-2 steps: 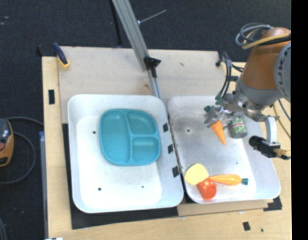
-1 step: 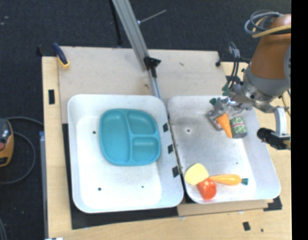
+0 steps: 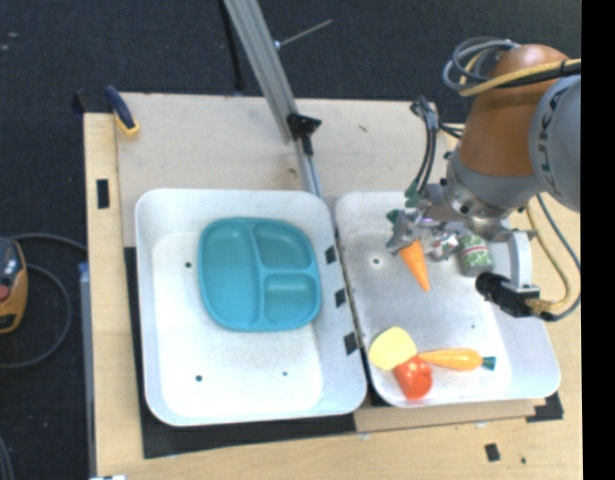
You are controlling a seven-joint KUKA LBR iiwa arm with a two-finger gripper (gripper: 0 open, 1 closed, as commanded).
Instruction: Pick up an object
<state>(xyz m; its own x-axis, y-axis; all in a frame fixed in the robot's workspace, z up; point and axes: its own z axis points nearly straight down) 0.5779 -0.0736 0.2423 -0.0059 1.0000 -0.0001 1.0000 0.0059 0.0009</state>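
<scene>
My gripper (image 3: 419, 240) hangs over the back middle of the right bin (image 3: 517, 368). An orange carrot (image 3: 416, 265) shows between its fingers, thick end up in the grip and tip pointing down toward the bin floor. The gripper is shut on it. A small green object (image 3: 474, 256) lies just right of the gripper, partly under the wrist. At the bin's front lie a yellow piece (image 3: 392, 347), a red piece (image 3: 414, 379) and a second orange carrot with a teal end (image 3: 453, 359).
The left bin (image 3: 167, 378) holds a teal divided plate (image 3: 259, 273). A metal pole (image 3: 267, 68) slants up from between the bins at the back. A black fitting with cables (image 3: 507, 295) sticks out from the arm over the right bin.
</scene>
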